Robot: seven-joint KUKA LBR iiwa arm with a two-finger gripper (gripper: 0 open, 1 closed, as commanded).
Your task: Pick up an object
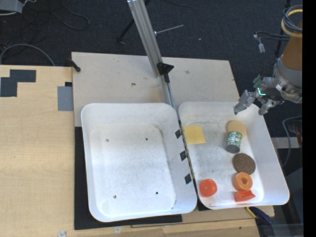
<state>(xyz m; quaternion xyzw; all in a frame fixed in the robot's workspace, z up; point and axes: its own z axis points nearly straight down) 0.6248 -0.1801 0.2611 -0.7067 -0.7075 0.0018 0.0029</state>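
The right bin [276, 181] is a shallow white tray with rounded corners, and it contains all the loose objects. A flat yellow square [194, 135], which looks like a sponge or pad, lies near the bin's left wall toward the far end. A small bottle [234, 137] lies to its right; it has a tan rounded top and a green and white label. Just nearer is a flat brown disc [244, 163] with a rough, matte surface. An orange ring [243, 181] sits nearer again, touching a small red-orange piece [244, 196] at the near rim. A red-orange round object [208, 187] rests at the near left corner, apart from the rest.

The left bin [98, 132] is the same white tray, its floor speckled with dark marks. Both bins sit side by side on the bench [113, 80], a pale board surface. A grey metal rail [148, 33] slants across the far side of the bench and ends above the gap between the bins.

The pincer [253, 104] hangs over the far right corner of the right bin, above the rim and clear of the objects. Its two grey fingers are spread apart, and nothing is between them. The orange band on the arm [291, 53] is visible above it at the right edge.
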